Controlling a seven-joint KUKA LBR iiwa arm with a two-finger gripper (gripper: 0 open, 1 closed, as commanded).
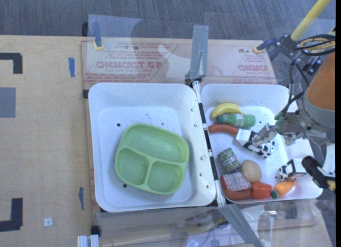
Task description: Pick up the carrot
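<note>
From my station the feed is bright and evenly lit from overhead, with soft, faint shadows. The clear panels (144,43) beyond the fingers catch pale glare, as does the one (266,224) below them. The arm (325,91) at the edge is blurred, and fine detail looks soft and grainy.

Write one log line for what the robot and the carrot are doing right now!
gripper: over middle of right bin | carrot: lying at bin's near right corner, apart from gripper | green plate: in left bin | pick: not yet done
</note>
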